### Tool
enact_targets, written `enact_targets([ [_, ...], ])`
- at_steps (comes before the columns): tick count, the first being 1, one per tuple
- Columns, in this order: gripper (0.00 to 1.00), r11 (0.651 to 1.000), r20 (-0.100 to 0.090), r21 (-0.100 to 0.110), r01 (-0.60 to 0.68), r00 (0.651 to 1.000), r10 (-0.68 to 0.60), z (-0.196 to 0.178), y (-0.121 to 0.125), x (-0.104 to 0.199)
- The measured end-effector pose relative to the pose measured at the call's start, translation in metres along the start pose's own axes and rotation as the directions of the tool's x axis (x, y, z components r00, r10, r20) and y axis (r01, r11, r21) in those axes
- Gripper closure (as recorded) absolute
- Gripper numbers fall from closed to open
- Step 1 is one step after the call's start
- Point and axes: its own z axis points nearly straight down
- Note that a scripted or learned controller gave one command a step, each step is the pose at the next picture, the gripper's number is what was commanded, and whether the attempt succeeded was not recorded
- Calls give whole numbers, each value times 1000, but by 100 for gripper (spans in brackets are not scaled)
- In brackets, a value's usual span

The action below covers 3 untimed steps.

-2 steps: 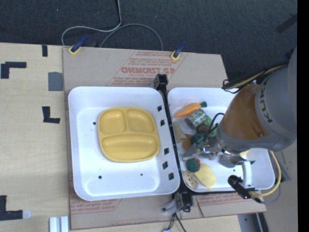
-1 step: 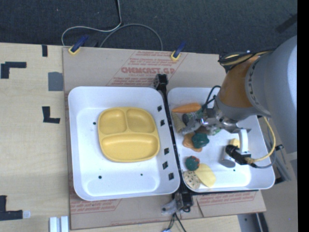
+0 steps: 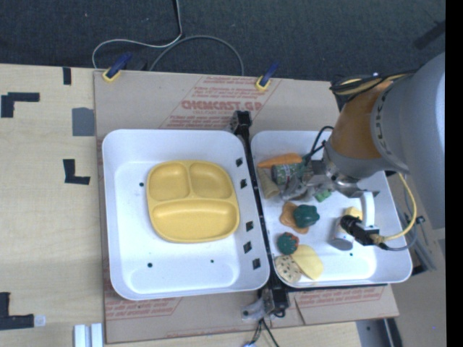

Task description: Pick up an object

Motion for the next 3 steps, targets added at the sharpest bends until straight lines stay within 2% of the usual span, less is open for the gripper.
enact_targets([
  [1, 100, 1000, -4, -6, 10, 1000, -10, -94, 60, 69],
  [2, 100, 1000, -4, 7, 3, 1000, -3, -87, 75, 91],
  [3, 100, 1000, -3, 10, 2, 1000, -2, -87, 40, 115],
])
